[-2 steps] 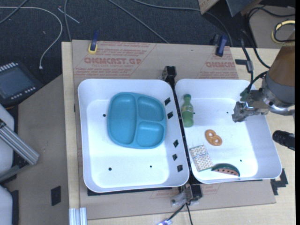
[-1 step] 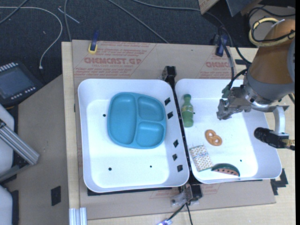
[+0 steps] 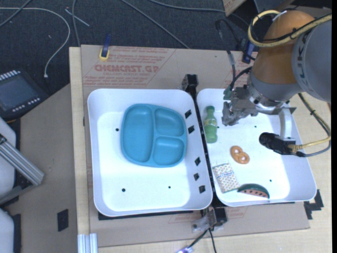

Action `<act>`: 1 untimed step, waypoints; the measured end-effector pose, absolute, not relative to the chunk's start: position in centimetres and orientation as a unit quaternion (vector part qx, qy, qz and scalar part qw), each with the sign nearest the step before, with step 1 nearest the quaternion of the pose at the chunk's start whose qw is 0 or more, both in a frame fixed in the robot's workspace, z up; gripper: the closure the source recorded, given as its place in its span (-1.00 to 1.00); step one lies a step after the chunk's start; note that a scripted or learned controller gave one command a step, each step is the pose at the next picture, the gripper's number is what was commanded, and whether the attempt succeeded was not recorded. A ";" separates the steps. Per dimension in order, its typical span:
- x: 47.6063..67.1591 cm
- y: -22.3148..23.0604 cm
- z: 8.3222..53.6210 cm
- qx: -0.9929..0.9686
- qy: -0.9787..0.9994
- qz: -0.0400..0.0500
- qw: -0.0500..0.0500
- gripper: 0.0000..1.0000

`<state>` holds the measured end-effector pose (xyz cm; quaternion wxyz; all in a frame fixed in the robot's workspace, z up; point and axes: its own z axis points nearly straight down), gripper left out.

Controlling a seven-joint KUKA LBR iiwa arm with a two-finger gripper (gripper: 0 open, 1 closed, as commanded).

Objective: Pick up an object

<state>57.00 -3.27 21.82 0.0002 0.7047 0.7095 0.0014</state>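
The hand [image 3: 229,119] hung low over the far left part of the right bin [image 3: 276,167], pointing down. Whether it was open or shut could not be told, and nothing could be seen in its grip. The arm [image 3: 281,51] came in from the far right, its orange band bulging above the grey wrist, and bent down towards the bin.

The things to be picked lay in that right bin. A green bottle [image 3: 210,124] lay along the bin's left wall, just left of the hand and close beside it; whether they touched could not be told. A brown pretzel [image 3: 240,155] lay nearer, about the middle of the bin, apart from the bottle. Nearer again and slightly left sat a small checked packet [image 3: 226,177], close to the left wall. A melon slice [image 3: 253,191], red with a green rind, lay at the near edge, just right of the packet.

The left bin [image 3: 147,191] held a blue plate [image 3: 154,135] with three compartments. It lay flat in the far middle of that bin, with bare white floor around it.

Both bins stood side by side, their inner walls touching, on a cardboard sheet [image 3: 131,62] on the tabletop [image 3: 52,141].
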 end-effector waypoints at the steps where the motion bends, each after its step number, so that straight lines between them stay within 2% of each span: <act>1: 58.6 2.1 23.0 0.705 0.710 0.002 0.000 1.00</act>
